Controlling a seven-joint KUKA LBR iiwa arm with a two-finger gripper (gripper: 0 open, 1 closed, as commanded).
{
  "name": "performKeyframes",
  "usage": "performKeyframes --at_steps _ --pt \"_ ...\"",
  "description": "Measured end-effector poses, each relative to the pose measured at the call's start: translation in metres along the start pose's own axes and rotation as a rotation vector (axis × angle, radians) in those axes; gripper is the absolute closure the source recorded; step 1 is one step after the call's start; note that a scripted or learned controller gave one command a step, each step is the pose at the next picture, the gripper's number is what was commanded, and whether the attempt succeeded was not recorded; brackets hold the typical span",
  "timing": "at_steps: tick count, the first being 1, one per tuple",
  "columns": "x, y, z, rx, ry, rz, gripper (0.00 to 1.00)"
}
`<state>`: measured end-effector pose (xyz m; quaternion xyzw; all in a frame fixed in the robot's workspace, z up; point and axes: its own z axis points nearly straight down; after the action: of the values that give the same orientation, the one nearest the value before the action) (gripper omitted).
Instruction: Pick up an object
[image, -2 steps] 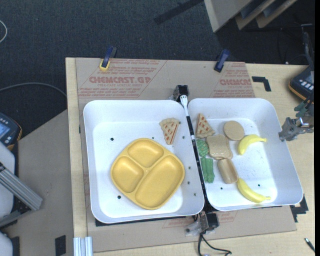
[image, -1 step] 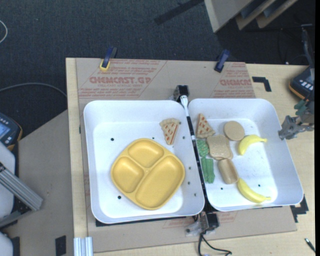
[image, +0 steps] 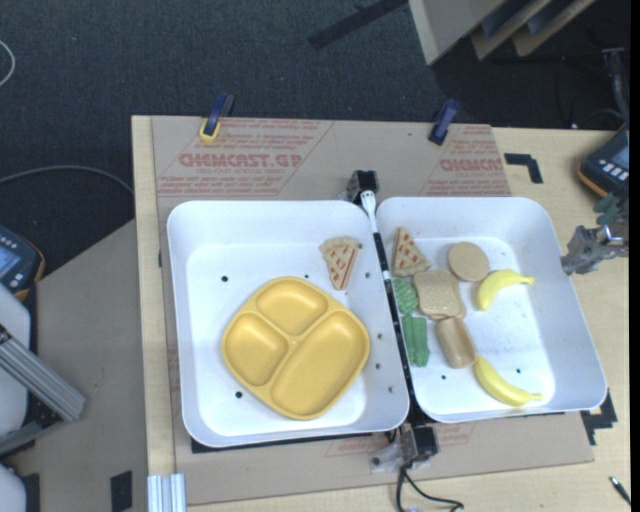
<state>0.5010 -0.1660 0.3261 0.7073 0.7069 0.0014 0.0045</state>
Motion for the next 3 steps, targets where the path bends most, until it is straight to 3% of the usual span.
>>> performKeyframes --at_steps 3 --pt "0.0 0.003 -0.031 -0.01 -0.005 -0.001 1.0"
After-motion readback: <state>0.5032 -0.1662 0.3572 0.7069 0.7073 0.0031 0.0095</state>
